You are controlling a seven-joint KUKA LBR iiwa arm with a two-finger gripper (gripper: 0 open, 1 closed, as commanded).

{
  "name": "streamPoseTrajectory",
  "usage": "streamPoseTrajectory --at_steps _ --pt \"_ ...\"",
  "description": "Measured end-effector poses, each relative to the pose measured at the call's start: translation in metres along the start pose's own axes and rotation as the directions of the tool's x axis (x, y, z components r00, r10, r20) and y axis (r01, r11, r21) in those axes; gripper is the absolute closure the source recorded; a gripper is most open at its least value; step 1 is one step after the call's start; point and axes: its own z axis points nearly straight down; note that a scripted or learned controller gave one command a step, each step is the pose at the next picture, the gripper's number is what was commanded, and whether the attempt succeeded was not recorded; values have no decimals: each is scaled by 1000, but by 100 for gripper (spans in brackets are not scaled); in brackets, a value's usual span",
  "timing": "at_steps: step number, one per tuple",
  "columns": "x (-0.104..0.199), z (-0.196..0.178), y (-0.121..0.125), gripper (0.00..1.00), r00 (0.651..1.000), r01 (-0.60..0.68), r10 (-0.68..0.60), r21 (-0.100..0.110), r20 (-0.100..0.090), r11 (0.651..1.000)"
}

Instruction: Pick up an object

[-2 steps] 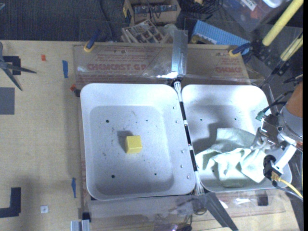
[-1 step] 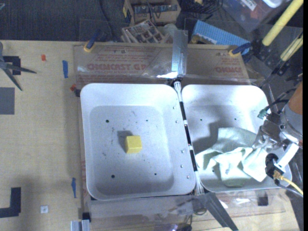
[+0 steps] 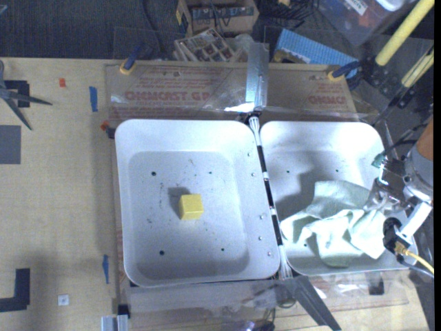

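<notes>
One gripper (image 3: pixel 379 211) sits at the right edge of a crumpled pale-green cloth (image 3: pixel 329 232), probably touching it; how wide it stands can't be told. Small yellow cube (image 3: pixel 191 206) lies well left of it. Best: pinch a raised fold, lift straight up.

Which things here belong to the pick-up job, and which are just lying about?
Job: yellow block in left bin; pale cloth in right bin; pincer by the cloth's right edge.
Lying about: cardboard sheet behind bins; dark metal tool; blue tape strip.
</notes>
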Motion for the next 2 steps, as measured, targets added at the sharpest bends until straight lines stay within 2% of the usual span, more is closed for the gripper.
streamPoseTrajectory --at_steps 2 --pt "-1 -19 2 100 1000 -2 2 -2 2 1000"
